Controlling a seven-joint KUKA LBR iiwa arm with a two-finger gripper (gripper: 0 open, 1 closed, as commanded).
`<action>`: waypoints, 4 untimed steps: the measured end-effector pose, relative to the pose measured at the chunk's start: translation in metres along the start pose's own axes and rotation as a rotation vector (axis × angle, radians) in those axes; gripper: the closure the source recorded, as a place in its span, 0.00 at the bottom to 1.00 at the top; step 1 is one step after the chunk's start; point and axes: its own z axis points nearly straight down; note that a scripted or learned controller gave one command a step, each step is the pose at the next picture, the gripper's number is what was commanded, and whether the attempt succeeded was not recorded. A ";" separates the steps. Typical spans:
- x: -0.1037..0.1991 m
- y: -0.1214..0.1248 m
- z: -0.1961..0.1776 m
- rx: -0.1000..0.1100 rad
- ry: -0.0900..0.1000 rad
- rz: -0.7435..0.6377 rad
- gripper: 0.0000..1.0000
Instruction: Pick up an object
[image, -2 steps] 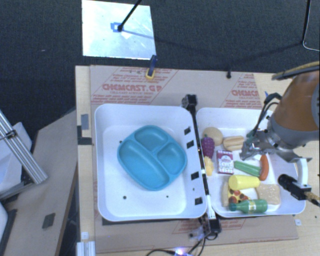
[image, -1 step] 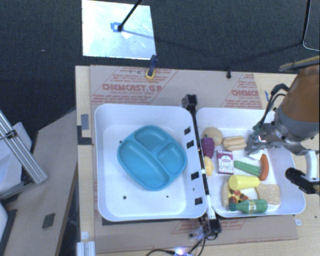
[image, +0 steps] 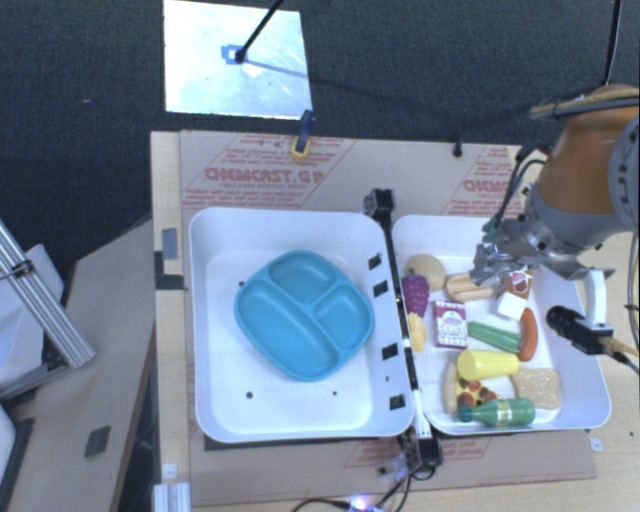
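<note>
Grey metal of the claw (image: 492, 262) hung low over the far part of the right bin (image: 590, 400), and whether its fingers were parted or pressed together could not be told from above. It sat just over the tan bread stick (image: 468, 288), which looked the likeliest pick; nothing was visibly gripped, so the step in hand seemed to be the descent before a grasp. The next move would call for closing squarely on that stick and lifting straight up. Just beside the claw lay a beige round piece (image: 427, 268) and a purple grape bunch (image: 414, 294), crowding the approach. Farther from the claw lay a yellow pepper (image: 488, 364) and green bottle (image: 498, 411); farthest, the blue tray (image: 303, 314) in the left bin (image: 215, 400).
</note>
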 end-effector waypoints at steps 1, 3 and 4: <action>0.024 0.049 0.007 -0.001 0.000 -0.001 1.00; 0.050 0.080 0.008 0.003 -0.001 0.005 1.00; 0.044 0.084 -0.009 0.001 -0.001 0.005 1.00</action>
